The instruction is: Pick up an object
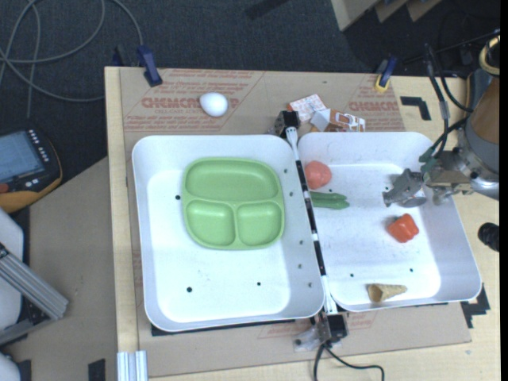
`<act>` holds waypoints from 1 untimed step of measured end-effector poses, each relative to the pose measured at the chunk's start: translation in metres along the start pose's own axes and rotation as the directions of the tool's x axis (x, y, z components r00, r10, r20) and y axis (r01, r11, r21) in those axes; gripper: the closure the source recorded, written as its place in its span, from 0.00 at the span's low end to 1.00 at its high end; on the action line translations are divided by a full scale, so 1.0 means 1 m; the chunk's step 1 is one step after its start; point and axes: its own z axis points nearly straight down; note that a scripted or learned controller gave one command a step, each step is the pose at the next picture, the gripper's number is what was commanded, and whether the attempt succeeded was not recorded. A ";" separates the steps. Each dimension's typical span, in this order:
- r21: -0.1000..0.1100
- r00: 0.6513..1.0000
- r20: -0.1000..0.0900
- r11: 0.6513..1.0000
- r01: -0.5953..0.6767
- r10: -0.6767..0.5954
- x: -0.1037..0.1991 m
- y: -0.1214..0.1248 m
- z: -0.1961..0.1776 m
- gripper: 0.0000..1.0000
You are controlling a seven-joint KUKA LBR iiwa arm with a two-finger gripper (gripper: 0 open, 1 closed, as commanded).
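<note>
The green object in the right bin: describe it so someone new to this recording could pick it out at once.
Start at the right bin, the one the gripper is over. Along its left wall, just below a round pink-red ball, lies the green pepper. It is the only long, thin, dark green item there; the red pepper and tan wedge lie farther right and lower.

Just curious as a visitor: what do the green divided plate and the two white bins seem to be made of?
The green plate looks like moulded plastic: one even matte colour, soft rounded dividers. The white bins seem thin formed plastic too, with smooth, slightly glossy walls and rounded corners, though the look leaves it open.
</note>
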 end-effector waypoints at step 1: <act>0.001 1.000 0.000 1.000 -0.001 0.001 -0.068 0.016 0.095 0.00</act>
